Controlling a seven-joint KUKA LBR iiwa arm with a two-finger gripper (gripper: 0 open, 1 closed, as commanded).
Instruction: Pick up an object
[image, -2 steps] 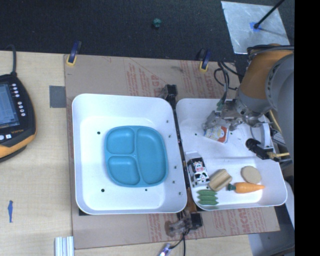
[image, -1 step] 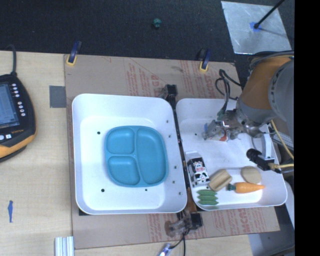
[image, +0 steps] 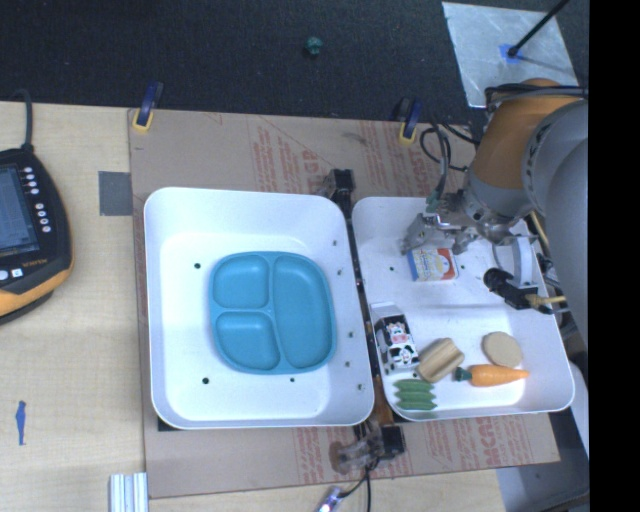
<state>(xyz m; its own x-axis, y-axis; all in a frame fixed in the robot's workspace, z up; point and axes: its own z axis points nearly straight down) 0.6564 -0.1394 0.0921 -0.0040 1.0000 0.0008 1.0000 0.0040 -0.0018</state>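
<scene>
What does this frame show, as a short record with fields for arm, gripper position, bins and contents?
arm: grey arm reaching in from the right
gripper position: gripper low over the right bin's far end, at a small white carton
left bin: blue divided plate
right bin: carton, black-and-white pack, green pea pod, bread roll, tan cookie, carrot
held: nothing visibly gripped

glossy white plastic bins (image: 250, 400), matt blue plastic tray (image: 272, 312), pale wood bench (image: 70, 380).
</scene>
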